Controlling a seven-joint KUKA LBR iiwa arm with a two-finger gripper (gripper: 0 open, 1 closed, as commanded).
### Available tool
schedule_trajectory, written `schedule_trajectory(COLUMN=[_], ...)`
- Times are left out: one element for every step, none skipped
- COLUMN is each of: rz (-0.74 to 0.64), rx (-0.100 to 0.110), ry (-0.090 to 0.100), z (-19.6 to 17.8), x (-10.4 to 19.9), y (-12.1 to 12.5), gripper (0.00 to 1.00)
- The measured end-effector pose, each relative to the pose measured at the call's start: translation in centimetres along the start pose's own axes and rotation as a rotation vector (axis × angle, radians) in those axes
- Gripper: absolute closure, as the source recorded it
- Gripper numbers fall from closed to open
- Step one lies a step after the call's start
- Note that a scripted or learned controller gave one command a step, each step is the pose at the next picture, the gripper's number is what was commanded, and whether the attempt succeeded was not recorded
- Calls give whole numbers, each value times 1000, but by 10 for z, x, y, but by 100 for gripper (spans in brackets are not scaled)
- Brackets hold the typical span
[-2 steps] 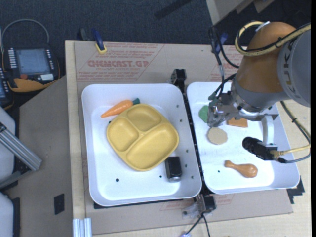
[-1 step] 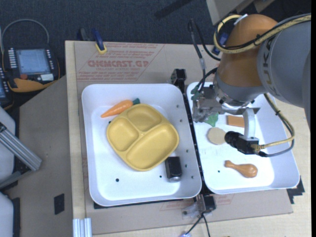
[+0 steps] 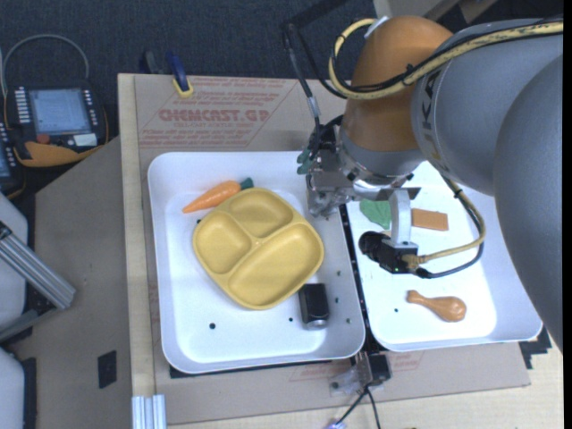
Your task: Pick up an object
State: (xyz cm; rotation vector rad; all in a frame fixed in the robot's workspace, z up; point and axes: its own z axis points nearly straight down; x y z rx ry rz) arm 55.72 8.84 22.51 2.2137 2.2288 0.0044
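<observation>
My gripper (image 3: pixel 322 199) hangs low over the rim between the two bins, at the back right corner of the left bin (image 3: pixel 170 239). Just to its left lies a yellow divided plate (image 3: pixel 259 248), with an orange carrot (image 3: pixel 211 197) behind it. A small black block (image 3: pixel 313 304) rests in front of the plate. In the right bin (image 3: pixel 483 329) I see a green piece (image 3: pixel 379 211), partly hidden by the wrist, a flat orange piece (image 3: pixel 430 221) and a tan drumstick-shaped piece (image 3: pixel 438 306). Nothing shows in the gripper.
The grey arm and its orange band (image 3: pixel 393 70) cover the back of the right bin. A cardboard sheet (image 3: pixel 223 110) lies behind the bins. A pendant with a screen (image 3: pixel 55 114) sits at the far left, off the bench.
</observation>
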Motion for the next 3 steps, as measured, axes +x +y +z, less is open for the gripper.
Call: schedule_trajectory(rz=[7,6,6], rx=[5,0,1], ry=[-2,-2,-2], z=[4,-9,-9], x=[-1,3,3], y=[-8,-2,-2], gripper=[100,100,0])
